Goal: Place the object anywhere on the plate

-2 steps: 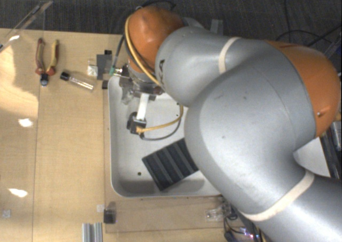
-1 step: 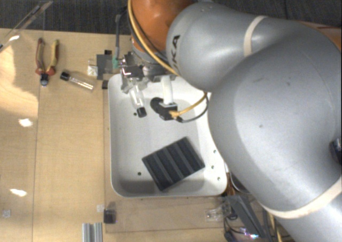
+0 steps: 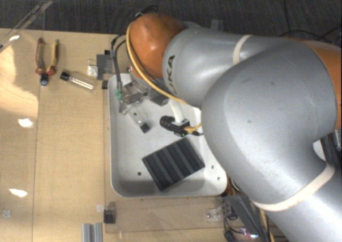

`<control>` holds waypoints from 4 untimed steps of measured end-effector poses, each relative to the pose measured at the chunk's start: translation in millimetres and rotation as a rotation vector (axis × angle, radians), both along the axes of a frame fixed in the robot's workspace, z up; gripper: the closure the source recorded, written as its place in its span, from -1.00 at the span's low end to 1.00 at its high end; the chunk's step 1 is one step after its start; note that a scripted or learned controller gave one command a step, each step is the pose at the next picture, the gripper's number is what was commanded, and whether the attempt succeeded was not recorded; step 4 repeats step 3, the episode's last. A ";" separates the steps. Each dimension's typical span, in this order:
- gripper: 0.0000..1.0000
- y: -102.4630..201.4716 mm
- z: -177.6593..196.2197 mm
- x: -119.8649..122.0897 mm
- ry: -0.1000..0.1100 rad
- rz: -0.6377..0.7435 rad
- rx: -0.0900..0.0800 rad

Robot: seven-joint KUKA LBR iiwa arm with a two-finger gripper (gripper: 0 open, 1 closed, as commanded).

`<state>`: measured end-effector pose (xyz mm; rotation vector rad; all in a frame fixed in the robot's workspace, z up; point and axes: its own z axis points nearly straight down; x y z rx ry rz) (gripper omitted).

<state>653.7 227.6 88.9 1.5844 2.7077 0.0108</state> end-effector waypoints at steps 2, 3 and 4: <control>1.00 -5.8 -0.6 16.6 -0.002 0.294 -0.002; 1.00 4.7 120.4 4.2 -0.003 0.296 -0.002; 1.00 4.7 120.4 4.2 -0.003 0.296 -0.002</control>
